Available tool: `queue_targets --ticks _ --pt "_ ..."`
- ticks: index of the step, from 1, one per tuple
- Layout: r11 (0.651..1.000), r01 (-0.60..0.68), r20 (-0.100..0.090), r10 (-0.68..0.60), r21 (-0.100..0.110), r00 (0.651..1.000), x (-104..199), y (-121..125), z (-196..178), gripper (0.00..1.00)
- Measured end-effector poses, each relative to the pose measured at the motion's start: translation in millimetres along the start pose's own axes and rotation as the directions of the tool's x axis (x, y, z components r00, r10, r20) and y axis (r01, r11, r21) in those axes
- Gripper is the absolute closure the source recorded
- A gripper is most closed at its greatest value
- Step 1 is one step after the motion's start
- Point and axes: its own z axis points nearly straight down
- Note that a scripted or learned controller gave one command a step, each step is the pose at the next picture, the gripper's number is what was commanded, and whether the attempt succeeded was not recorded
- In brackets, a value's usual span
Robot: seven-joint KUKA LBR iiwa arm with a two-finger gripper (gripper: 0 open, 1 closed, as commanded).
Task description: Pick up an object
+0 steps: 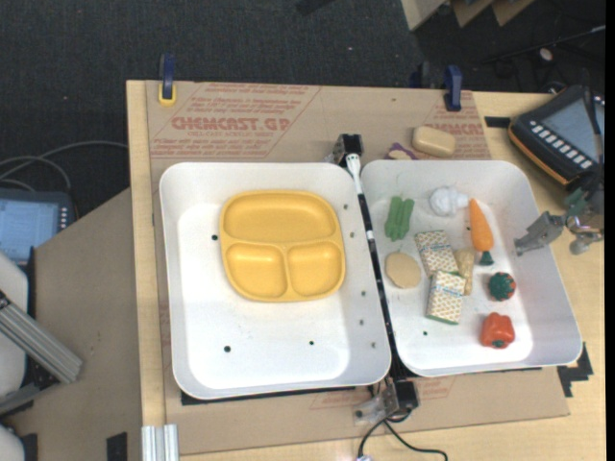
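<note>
Two white bins sit side by side on a brown board. The left bin holds a yellow plate with three sections, one big at the back and two small in front.

The right bin holds the toy food. A green pod lies near the back left. Just to its right is a small white lump, and an orange carrot lies next to that. A round tan cookie sits near the left wall. Two little patterned boxes lie in the middle, close together. A dark green ball sits toward the right, and a red pepper is in front of it.

A tan bun rests on the board behind the right bin.

The gripper reaches in at the right edge of the right bin, and nothing sits between its fingers. It is too small and dim to tell if the fingers are spread or pressed together. It is near the carrot but not touching it
</note>
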Motion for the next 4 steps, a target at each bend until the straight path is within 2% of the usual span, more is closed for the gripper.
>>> queue_targets --ticks 1,2,3,4 --pt "1.0 0.004 -0.002 -0.004 0.002 1.0 20 56 65 0.0" --pt "1.0 0.003 -0.001 -0.003 0.001 1.0 13 88 164 0.0" --pt "1.0 0.002 0.002 -0.002 -0.003 1.0 12 88 150 1.0" --pt "1.0 0.004 -0.002 -0.004 0.003 1.0 91 81 161 1.0"
